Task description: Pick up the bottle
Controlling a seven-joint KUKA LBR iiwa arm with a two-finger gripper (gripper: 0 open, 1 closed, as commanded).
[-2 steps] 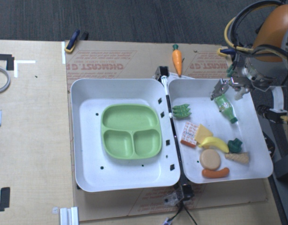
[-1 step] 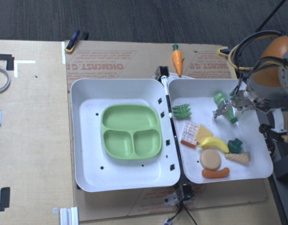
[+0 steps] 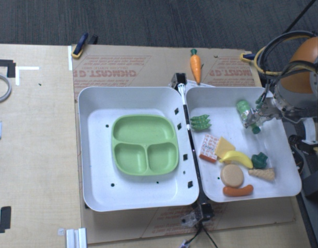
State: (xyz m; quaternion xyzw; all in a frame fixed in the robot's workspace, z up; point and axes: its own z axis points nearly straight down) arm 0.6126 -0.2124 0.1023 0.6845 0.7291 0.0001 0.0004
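- Green translucent plastic bottle (image 3: 245, 110) lying in right white bin (image 3: 283, 190), upper right part
- Tool (image 3: 256, 119) touching it; grip state impossible to tell
- Best centred across bottle's body before lifting straight up

Grey arm (image 3: 296, 94), orange band, black cables

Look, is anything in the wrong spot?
Yes. The toy carrot lies outside both bins, on the cardboard behind them, while the other toy food sits inside the right bin. The green divided plate sits alone in the left bin.
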